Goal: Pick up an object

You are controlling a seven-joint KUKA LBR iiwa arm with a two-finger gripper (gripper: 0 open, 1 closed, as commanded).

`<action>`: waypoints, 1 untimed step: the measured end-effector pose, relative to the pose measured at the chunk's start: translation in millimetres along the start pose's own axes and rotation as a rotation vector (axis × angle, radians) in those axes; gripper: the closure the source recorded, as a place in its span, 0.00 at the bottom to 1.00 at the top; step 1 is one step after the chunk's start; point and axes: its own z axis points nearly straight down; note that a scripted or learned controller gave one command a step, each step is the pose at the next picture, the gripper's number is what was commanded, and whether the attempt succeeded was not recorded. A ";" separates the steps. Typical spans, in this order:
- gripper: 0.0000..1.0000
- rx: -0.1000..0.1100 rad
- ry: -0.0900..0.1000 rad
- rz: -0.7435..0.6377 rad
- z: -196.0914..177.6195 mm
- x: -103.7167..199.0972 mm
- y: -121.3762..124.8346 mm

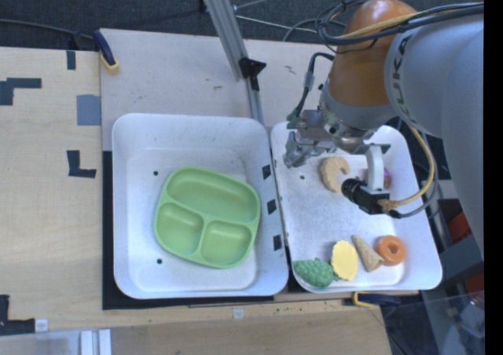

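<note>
Camera view: the grey arm reaches in from the right, its orange band above the wrist, and the gripper hangs low over the right bin at its far left side. Whether it is released or clenched I cannot tell.

Nearest, well below the gripper along the bin's near edge, lie four pieces: one green broccoli, one yellow piece, one tan cone, one orange ring. One beige curved piece lies just right of the gripper. One green divided plate sits in the left bin.
</note>
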 end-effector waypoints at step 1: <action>1.00 0.001 0.000 0.001 -5.0 48.6 0.7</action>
